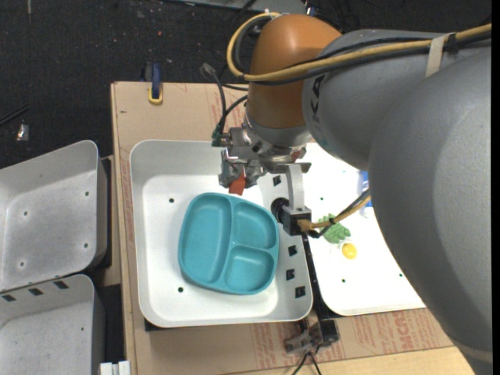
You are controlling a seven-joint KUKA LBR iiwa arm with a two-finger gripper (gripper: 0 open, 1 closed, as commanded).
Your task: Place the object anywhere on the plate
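A turquoise three-compartment plastic plate [229, 243] lies in the left shallow white bin [152, 233]. Above the plate's twelve o'clock edge hangs the grey arm's gripper [238, 180], a small red-orange object [237, 183] showing at its tip. At three o'clock, in the right white bin [367, 287], lie a green leafy piece [337, 231] and a small yellow piece [348, 250].

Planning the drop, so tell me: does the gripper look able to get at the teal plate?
Probably yes: the gripper hangs by the plate's upper rim, and the plate lies open in the left bin.

Teal divided plate [229, 244] in left bin [156, 233]
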